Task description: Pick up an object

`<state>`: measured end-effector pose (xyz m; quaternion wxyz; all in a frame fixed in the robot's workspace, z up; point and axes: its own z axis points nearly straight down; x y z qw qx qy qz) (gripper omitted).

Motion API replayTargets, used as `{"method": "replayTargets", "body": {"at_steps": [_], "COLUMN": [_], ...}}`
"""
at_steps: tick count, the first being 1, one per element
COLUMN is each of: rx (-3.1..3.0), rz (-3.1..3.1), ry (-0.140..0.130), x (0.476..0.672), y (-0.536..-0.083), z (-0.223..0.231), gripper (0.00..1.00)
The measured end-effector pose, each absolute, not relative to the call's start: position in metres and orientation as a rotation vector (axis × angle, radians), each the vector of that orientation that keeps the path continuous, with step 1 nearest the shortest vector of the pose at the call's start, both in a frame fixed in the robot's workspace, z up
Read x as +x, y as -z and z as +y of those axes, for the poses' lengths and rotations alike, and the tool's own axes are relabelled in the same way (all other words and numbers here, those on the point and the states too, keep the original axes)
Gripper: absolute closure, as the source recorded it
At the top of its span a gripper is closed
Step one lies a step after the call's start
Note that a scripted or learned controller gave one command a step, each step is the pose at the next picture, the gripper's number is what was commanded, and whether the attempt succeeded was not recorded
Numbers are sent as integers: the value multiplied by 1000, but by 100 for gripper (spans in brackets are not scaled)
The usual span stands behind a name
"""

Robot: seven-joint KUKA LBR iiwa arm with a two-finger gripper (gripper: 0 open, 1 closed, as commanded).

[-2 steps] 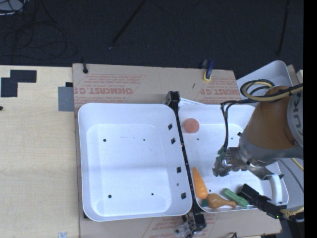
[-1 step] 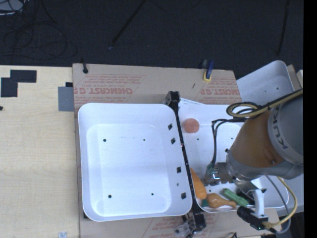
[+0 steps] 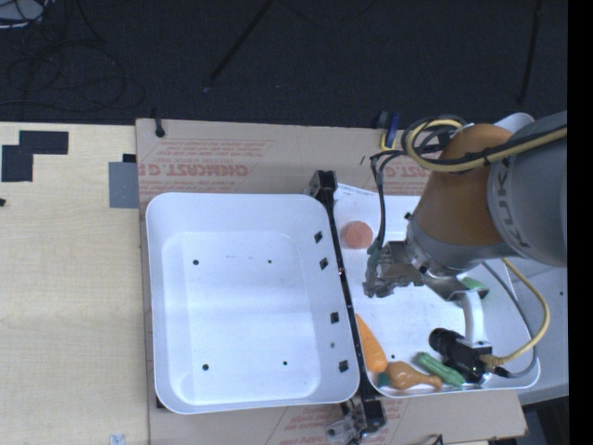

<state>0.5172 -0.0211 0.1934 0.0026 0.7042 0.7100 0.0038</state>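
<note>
Hovering over the right bin (image 3: pixel 519 378), the end effector (image 3: pixel 378 281) — grip state I cannot tell. Carrot (image 3: pixel 371 346) at six o'clock: probably light, smooth, slippery; pinch its thick middle.

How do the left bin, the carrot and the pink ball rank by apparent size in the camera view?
1. left bin, clearly largest
2. carrot
3. pink ball

The carrot is longer, the ball rounder; their areas look close, so their order is unsure.

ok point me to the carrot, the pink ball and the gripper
carrot (image 3: pixel 370 343), camera view, middle of its orange body by the right bin's left wall
pink ball (image 3: pixel 356 235), camera view, centre of its round face
gripper (image 3: pixel 378 279), camera view, between its fingertips, above the right bin
</note>
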Motion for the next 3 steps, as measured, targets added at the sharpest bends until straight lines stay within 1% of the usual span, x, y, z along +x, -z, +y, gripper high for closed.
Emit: {"method": "replayTargets", "body": {"at_steps": [1, 2, 3], "rx": [2210, 2219, 2221], "rz": [2220, 2234, 2226], "ry": [-13, 8, 6], "x": [571, 546, 559], "y": [-319, -273, -250], "z": [-1, 74, 120], "gripper": [100, 100, 100]}}
